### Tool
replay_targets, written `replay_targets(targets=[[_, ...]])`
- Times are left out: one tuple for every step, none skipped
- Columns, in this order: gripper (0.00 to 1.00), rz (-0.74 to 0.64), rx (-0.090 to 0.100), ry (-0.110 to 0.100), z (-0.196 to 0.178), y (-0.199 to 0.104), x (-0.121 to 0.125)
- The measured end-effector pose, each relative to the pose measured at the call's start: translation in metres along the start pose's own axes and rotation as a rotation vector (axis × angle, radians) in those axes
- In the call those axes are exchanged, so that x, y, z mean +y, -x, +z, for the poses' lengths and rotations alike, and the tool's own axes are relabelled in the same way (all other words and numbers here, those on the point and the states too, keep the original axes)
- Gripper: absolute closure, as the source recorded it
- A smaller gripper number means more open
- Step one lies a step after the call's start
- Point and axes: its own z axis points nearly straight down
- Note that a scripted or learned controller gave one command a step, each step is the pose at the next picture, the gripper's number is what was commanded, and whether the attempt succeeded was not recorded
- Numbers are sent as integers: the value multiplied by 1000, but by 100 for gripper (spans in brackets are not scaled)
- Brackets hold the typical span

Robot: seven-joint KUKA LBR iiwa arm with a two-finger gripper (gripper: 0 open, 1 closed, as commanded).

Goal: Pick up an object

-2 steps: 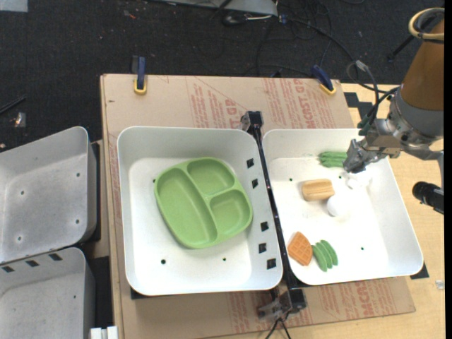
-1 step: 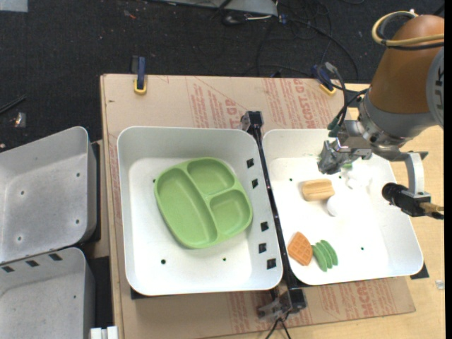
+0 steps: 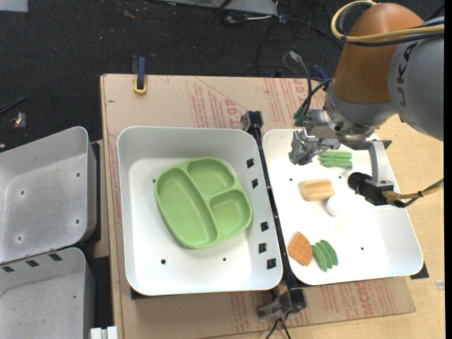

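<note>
In the right bin (image 3: 395, 253) lie a green ridged piece (image 3: 336, 159), a tan bread-like block (image 3: 316, 189), a small white egg-like ball (image 3: 331, 206), an orange waffle piece (image 3: 300, 248) and a green pea pod (image 3: 325, 254). My gripper (image 3: 304, 150) hangs over the bin's far left part, just left of the green ridged piece and above the tan block. Nothing shows between its fingers.
The left bin (image 3: 141, 260) holds a green divided plate (image 3: 203, 201). A black divider (image 3: 268, 210) runs between the bins. A black cable end (image 3: 367, 187) hangs over the right bin. Grey trays (image 3: 42, 182) lie off the bench at left.
</note>
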Motion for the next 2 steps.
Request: replay_targets(targets=[[100, 1, -1, 0, 6, -43, 15], [100, 1, 0, -2, 29, -95, 34]])
